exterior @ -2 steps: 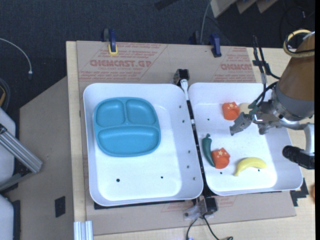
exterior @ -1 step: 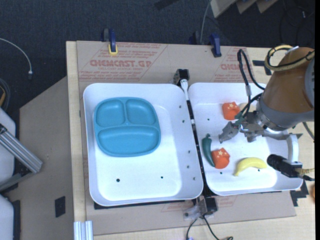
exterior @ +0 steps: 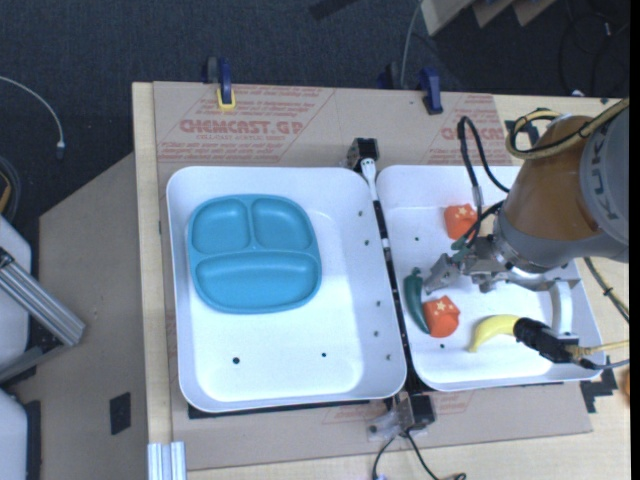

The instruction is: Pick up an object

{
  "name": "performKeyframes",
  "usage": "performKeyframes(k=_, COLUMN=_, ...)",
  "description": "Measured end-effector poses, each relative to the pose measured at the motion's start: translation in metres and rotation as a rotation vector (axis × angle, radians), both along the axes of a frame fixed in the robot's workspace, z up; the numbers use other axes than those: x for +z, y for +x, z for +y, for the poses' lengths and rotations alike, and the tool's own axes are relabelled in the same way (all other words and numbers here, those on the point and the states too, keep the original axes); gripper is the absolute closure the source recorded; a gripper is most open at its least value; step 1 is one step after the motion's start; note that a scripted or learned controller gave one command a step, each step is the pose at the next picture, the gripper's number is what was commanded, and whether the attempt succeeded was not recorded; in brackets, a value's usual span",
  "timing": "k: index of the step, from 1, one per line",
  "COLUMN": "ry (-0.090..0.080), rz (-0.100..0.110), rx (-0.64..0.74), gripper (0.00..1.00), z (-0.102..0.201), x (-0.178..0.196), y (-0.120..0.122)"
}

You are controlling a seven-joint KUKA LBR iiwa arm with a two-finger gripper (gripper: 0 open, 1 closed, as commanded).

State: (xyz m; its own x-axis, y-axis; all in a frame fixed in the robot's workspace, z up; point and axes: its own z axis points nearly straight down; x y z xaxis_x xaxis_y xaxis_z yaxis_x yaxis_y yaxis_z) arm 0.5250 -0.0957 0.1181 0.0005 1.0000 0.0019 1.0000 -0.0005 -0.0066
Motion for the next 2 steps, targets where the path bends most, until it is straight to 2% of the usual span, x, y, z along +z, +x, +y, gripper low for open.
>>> performKeyframes(k=1, ry=-0.002, rz=-0.008, rx=-0.001, gripper=1.0, z=-0.001, x=0.014, y=0.001)
performKeyframes(k=2, ry=-0.004, rz=-0.012, rx=0.001, gripper=1.0, z=-0.002, x=0.056, y=0.002)
